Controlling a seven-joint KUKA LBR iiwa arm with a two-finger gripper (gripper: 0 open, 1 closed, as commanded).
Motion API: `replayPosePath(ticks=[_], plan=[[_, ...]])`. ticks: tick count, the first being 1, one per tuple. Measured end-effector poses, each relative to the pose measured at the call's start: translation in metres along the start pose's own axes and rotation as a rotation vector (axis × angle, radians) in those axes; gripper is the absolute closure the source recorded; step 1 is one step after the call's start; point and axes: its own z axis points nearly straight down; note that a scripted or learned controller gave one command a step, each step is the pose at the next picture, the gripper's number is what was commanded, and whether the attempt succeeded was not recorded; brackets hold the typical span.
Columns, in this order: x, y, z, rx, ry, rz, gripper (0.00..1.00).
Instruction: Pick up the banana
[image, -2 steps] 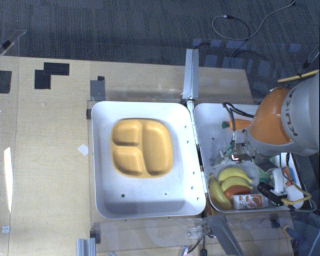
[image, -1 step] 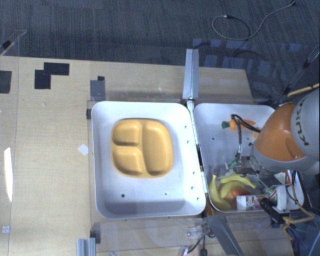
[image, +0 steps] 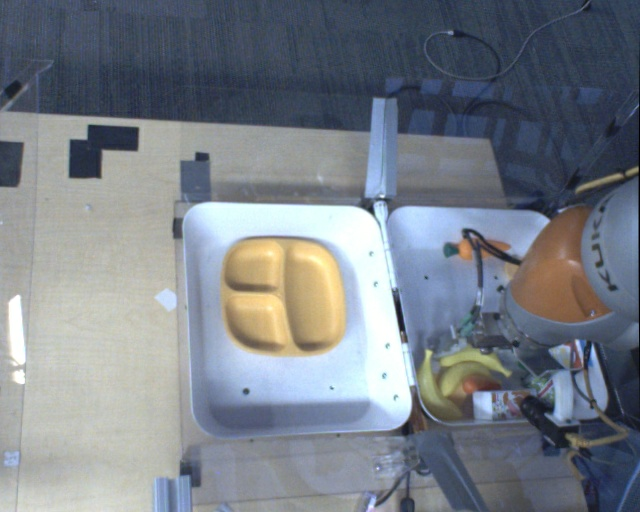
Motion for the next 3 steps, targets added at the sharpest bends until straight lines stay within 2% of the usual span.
replayPosePath(ticks=[1,2,3], plan=[[0.001,0.003,-0.011,-0.006,0.000,-0.002,1.00],[0.084,0.000,-0.095,0.015,0.002,0.100,1.00],[0.084,0.000,-0.095,0.015,0.002,0.099,0.00]])
